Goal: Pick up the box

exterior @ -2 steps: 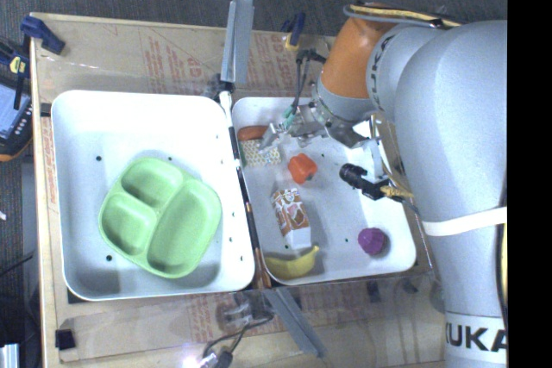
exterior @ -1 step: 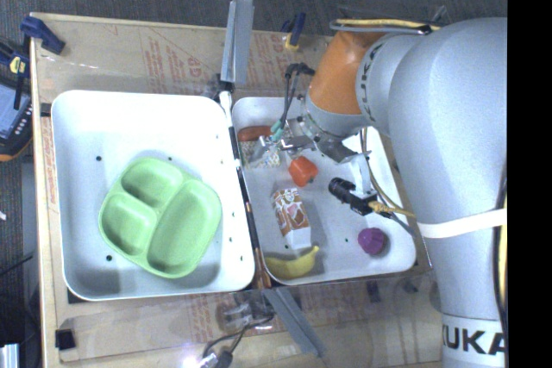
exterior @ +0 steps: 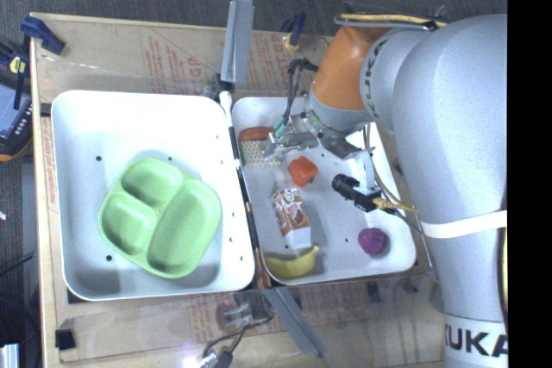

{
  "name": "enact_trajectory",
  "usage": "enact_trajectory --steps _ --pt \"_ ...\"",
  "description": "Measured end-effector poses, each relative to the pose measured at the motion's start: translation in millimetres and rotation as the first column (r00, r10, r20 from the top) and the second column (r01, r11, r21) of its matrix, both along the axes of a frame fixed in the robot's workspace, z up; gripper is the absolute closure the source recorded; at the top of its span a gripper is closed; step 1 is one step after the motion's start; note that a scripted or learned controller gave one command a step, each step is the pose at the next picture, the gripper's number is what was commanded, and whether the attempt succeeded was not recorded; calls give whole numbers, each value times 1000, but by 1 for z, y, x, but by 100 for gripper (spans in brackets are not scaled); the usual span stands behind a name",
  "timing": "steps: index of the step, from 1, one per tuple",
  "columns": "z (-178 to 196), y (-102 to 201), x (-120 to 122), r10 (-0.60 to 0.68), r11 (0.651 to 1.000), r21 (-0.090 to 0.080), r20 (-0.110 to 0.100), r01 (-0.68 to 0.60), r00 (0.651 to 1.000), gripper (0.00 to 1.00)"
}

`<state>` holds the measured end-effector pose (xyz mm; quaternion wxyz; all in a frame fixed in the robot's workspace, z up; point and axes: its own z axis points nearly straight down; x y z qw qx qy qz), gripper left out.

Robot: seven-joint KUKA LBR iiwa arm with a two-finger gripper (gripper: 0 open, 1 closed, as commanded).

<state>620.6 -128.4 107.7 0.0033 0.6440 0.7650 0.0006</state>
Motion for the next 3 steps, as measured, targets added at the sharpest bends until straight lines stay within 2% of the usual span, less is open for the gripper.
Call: enact_trajectory --steps 1,2,3 --pt "85 80 -7 441 898 2 -5 -441 898 100" --pt "149 97 16 872 489 0 -5 -872 489 100" --pt "190 74 3 978 -207 0 -8 -978 -207 100"
